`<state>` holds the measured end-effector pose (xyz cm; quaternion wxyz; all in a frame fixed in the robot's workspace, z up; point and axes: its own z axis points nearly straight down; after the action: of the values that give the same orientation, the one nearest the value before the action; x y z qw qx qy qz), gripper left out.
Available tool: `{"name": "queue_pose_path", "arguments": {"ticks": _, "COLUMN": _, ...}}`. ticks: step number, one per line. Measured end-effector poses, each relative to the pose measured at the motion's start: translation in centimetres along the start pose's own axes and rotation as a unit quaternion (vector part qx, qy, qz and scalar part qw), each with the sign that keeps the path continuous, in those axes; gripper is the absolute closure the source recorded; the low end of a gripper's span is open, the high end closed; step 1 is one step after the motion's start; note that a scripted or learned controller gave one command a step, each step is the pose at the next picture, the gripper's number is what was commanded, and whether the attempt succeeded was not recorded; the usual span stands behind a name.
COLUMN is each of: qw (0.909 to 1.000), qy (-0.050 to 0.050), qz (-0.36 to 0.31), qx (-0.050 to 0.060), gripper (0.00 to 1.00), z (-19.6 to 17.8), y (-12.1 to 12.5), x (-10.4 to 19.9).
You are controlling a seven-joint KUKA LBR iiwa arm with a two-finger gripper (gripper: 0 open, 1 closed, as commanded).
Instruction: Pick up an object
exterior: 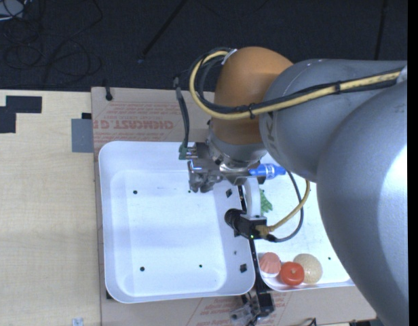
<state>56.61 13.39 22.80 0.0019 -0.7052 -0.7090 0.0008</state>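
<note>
Reaching in from the right, the arm [331, 128] hangs its gripper [203, 176] over the left bin [121, 250]; jaw state cannot be told. Right bin [331, 280]: green scrap [265, 201] mid-bin, then pink disc [269, 263], red round object [292, 273], tan ball [309, 266], clustered touching at the near edge.

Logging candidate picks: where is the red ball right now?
The red ball lies near the right bin's front edge, between a pinkish disc and a beige ball.

White bins [114, 182]; grey arm [345, 148] with orange band [246, 94]; red ball [292, 273], beige ball [309, 267], green item [265, 201].
</note>
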Motion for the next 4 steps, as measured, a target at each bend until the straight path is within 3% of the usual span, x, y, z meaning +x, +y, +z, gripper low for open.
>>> {"name": "queue_pose_path", "arguments": {"ticks": 1, "qw": 1.0, "qy": 0.0, "qz": 0.0, "qx": -0.002, "gripper": 1.0, "z": -4.5, "y": -2.9, "x": 3.9}}
{"name": "queue_pose_path", "arguments": {"ticks": 2, "qw": 1.0, "qy": -0.001, "qz": 0.0, "qx": 0.002, "gripper": 1.0, "z": -3.3, "y": -7.5, "x": 9.0}}
{"name": "queue_pose_path", "arguments": {"ticks": 3, "qw": 1.0, "qy": -0.001, "qz": 0.002, "qx": -0.001, "gripper": 1.0, "z": -4.0, "y": -5.8, "x": 11.0}}
{"name": "queue_pose_path", "arguments": {"ticks": 4, "qw": 1.0, "qy": -0.002, "qz": 0.003, "qx": -0.001, "gripper": 1.0, "z": -0.6, "y": -0.9, "x": 10.9}}
